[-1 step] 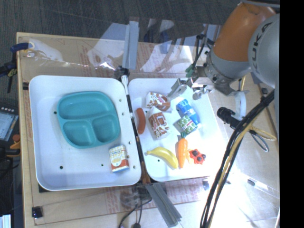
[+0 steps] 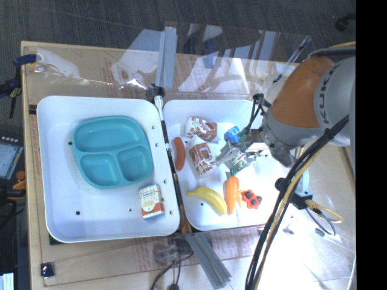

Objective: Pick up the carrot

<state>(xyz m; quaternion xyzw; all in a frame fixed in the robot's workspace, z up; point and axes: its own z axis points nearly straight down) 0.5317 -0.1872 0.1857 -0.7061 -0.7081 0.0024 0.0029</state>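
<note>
Banana (image 2: 208, 199) lies in front, carrot (image 2: 231, 194) just beside it, likely light, stiff and smooth, best taken mid-body; pincer (image 2: 237, 157) hovers above, its spread I cannot tell.

The scene was lit brightly and evenly from above; strong glare was seen on the clear sheet (image 2: 211, 59) behind the bins, where pale reflections were spread; the white bins (image 2: 54, 162) were nearly washed out; only soft shadows were cast under the objects; the arm (image 2: 308, 101) was rendered slightly blurred; fine details were lost to coarse resolution.
</note>
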